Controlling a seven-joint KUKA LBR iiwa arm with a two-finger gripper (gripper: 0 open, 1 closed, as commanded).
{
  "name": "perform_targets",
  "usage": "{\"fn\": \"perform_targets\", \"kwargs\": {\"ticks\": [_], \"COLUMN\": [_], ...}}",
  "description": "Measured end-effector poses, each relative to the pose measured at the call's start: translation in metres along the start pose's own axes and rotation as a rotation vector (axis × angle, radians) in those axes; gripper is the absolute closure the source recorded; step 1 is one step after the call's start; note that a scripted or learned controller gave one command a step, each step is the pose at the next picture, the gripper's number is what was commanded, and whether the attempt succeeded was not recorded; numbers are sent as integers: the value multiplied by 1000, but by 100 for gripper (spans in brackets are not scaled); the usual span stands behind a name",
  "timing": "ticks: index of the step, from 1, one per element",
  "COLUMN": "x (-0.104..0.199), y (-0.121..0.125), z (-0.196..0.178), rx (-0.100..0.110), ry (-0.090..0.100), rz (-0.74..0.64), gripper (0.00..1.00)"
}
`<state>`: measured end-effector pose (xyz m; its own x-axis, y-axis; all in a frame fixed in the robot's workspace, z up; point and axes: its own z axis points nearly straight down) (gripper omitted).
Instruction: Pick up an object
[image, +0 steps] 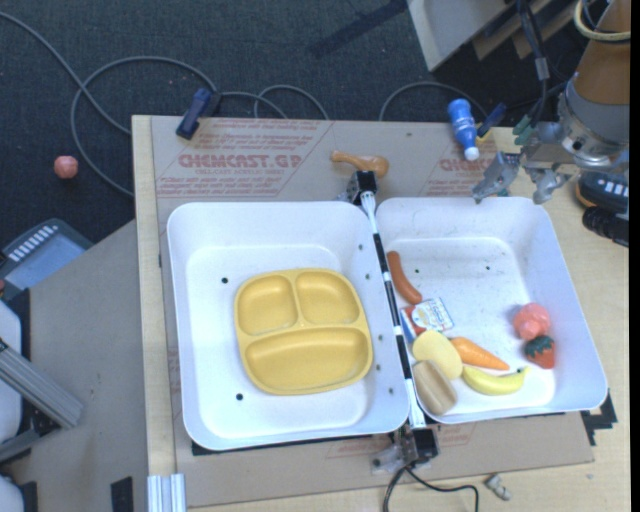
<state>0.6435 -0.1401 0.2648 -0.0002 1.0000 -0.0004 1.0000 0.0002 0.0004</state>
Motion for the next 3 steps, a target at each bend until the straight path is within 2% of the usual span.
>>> {"fn": "perform_targets", "kwargs": {"ticks": [1,2,3], "x": [30,129,96], "y": [-26,-44,-97], "z": [165,79,80], "rx": [4,-1,3], "ry": [1,1,1], "rz": [0,-2,1], "gripper": [0,0,0]}}
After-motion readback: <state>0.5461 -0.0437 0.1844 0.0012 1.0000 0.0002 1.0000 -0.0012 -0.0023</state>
